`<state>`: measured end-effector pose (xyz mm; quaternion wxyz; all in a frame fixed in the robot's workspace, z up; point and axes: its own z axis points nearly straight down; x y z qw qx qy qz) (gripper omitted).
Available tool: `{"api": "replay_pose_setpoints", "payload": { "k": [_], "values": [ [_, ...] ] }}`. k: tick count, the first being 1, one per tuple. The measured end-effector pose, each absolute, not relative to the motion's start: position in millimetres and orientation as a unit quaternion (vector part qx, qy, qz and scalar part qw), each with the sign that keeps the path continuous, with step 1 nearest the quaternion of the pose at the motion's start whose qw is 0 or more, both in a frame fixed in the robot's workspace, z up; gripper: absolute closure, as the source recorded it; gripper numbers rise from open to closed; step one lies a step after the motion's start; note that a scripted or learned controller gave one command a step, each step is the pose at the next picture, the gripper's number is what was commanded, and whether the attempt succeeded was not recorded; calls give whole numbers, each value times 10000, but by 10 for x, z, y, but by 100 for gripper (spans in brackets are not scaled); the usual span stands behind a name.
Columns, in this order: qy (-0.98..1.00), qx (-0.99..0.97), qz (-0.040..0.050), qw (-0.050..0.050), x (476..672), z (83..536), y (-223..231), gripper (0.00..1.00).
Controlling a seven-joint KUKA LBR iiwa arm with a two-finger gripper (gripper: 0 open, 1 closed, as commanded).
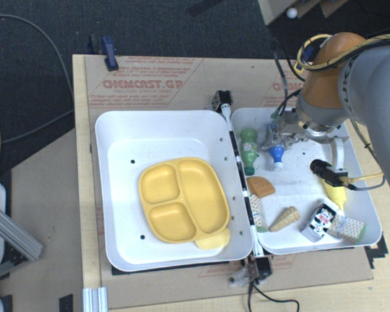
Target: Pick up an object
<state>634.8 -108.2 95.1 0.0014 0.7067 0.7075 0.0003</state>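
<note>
Claw (277, 149) over right bin's (370, 229) far-left corner, grip state unreadable. Centre on the blue piece (277, 155), descend straight, avoid green bottle (248, 149).

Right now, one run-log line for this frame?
arm: over right bin | gripper: above blue item, grasp unconfirmed | left bin: yellow tray | task: pick pending
</note>
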Motion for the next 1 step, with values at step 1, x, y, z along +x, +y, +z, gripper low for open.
{"api": "replay_pose_setpoints", "payload": {
  "k": [1],
  "values": [
    [7076,7066,5,1,6074,1850,-253,100]
  ]
}}
